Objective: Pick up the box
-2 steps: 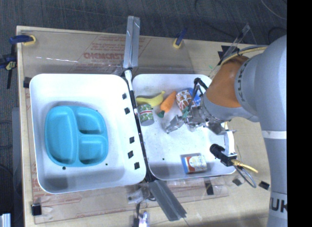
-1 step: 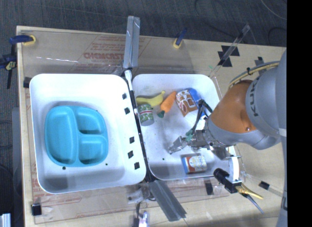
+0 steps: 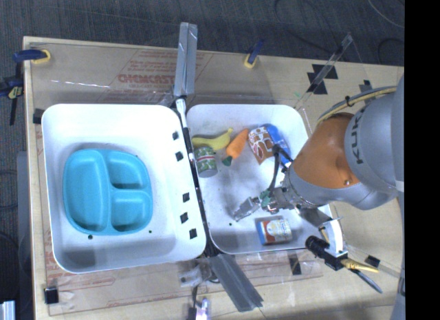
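Camera view: two white bins sit side by side on the worktop [image 3: 103, 64]. The left bin [image 3: 62, 122] holds a blue divided tray [image 3: 106, 189]. The right bin [image 3: 292, 115] holds the task items. The box [image 3: 258, 144], brown-patterned with a blue end, lies at a tilt in the upper part of the right bin. It touches an orange carrot [image 3: 236, 144] on its left side, and a banana [image 3: 213, 140] and a small can [image 3: 206, 162] lie further left. A labelled container [image 3: 276, 230] lies near the lower rim of the same bin. The arm [image 3: 330, 157] enters from the right of the frame. Its gripper [image 3: 246, 208] is low over the bin floor, below the box and well apart from it, just above and left of the labelled container. Whether the gripper is released or clenched cannot be told from this angle. Step in hand, as judged: approach, with the box not yet contacted and lying free on the bin floor. The next move calls for travel toward the upper part of the frame, alignment across the narrow side of the box, and a descent clear of the carrot. The tilt of the box and its contact with the carrot may cause a misplaced closure.
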`<action>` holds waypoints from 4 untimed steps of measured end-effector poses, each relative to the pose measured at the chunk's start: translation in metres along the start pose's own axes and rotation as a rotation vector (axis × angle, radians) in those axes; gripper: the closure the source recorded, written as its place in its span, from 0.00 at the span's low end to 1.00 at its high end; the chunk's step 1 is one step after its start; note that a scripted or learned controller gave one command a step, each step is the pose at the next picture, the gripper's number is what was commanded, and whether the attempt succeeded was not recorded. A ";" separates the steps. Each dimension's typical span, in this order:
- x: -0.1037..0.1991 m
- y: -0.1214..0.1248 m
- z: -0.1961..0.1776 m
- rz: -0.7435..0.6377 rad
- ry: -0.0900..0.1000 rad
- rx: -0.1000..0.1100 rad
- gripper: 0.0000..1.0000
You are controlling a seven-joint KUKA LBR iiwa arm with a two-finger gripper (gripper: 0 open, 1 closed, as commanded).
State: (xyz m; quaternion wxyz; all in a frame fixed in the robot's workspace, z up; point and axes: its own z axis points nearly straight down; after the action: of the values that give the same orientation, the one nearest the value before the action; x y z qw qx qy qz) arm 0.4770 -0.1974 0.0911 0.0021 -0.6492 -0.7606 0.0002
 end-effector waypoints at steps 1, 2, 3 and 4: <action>0.034 0.014 0.001 -0.032 0.001 0.002 0.00; -0.022 0.105 -0.028 0.108 -0.002 -0.001 0.00; 0.006 0.010 -0.075 -0.124 -0.001 0.000 0.00; -0.013 -0.002 0.000 -0.163 -0.002 -0.001 0.00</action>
State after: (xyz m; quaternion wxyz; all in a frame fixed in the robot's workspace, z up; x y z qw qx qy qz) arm 0.4767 -0.2102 0.0911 0.0009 -0.5852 -0.8109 0.0002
